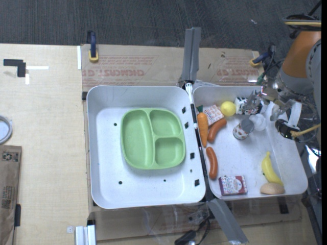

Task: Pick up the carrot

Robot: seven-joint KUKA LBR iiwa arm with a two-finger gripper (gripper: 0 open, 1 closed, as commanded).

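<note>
Arm reaching in over the right bin's (pixel 286 188) far right corner, jaws (pixel 254 107) low among clutter, their opening impossible to tell, carrot (pixel 203 128) against the left wall, sausage (pixel 216 128) just beside it, lemon (pixel 228 108) between carrot and jaws

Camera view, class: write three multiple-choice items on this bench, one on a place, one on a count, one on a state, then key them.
1. Where does the orange tapered carrot lie?
A. On the green tray
B. In the right white bin, by its left wall
C. On the bench

2. How many compartments has the green plastic divided tray?
A. Two
B. Three
C. Five

3. How does the yellow curved banana lie?
A. Loose on the bin floor
B. Held by the gripper
C. On the tray

Key: B, the carrot lies along the right white bin's left wall; B, ridges mark three sections; A, it lies apart from the arm.
</note>
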